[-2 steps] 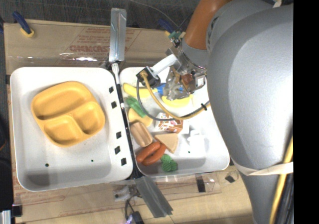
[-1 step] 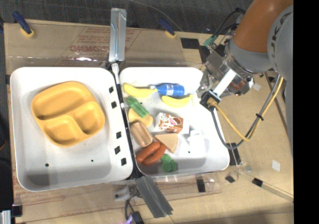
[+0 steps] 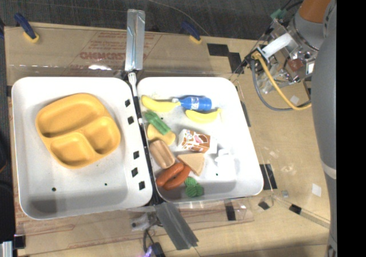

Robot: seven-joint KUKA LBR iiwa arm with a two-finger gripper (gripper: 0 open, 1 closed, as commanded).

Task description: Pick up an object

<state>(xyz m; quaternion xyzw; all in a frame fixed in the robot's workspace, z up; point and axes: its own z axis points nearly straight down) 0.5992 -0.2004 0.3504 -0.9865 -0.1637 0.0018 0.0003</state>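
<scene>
The arm (image 3: 320, 33) is being seen at the far right of the bench, well apart from the right bin (image 3: 243, 136), and its gripper (image 3: 280, 56) is being held off the bin's far right corner among yellow cables (image 3: 274, 93); whether it is open or closed cannot be told from here. Nothing is being carried by it. In the right bin, toy food is being displayed in a loose cluster: a blue bottle (image 3: 194, 103) at the far side, flanked by two yellow bananas (image 3: 155, 104) (image 3: 203, 115), a green vegetable (image 3: 157, 123) to their left, a small printed carton (image 3: 193, 141) in the middle, a bread slice (image 3: 192, 162) just near of it, a hot dog (image 3: 172, 176) and a green broccoli piece (image 3: 194, 189) at the near edge. In the left bin (image 3: 23, 153), a yellow divided tray (image 3: 77, 129) is being shown lying flat.
</scene>
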